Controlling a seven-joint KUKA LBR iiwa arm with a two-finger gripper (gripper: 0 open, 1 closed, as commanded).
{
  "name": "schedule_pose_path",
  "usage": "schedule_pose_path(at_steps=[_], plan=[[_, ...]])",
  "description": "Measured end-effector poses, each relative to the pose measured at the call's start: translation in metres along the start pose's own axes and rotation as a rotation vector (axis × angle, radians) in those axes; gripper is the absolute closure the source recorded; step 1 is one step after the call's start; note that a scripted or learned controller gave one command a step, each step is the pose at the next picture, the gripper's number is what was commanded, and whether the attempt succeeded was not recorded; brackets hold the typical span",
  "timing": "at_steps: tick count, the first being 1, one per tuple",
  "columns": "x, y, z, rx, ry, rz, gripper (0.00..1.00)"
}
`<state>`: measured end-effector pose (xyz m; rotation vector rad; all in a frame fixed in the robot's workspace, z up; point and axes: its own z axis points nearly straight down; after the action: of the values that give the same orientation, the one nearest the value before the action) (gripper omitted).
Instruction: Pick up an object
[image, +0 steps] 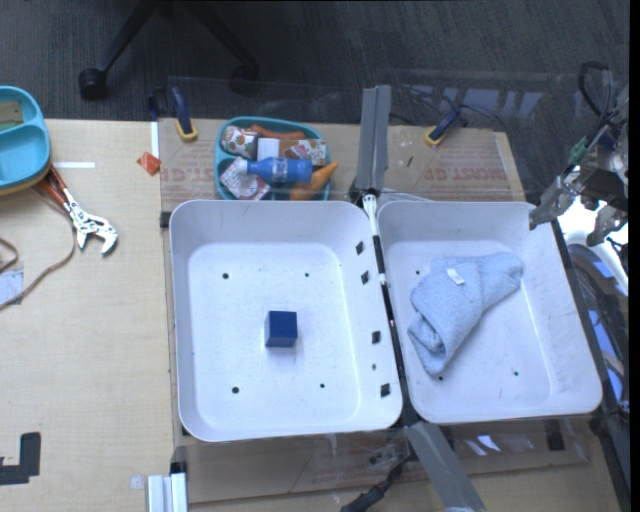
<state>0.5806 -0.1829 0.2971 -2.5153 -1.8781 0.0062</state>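
Note:
A small dark blue cube (282, 328) sits near the middle of the left white bin (190, 250). A crumpled light blue-grey cloth (460, 303) with a white tag lies in the right white bin (560, 380), slightly back of its centre. My gripper (588, 205) hangs at the far right, over the right bin's back right corner, well apart from both the cloth and the cube. It is partly cut off and blurred against cables, with nothing seen in it.
Behind the left bin stands a teal tub (272, 160) holding several small items. A blue tray (20, 135) and a wrench (88, 228) lie on the wooden bench at left. A grey post (374, 130) rises between the bins at the back.

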Motion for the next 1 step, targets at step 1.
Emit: schedule_pose_path(at_steps=[1], plan=[[-0.0299,-0.0368,0.0437,-0.002,0.000,-0.246,0.00]])
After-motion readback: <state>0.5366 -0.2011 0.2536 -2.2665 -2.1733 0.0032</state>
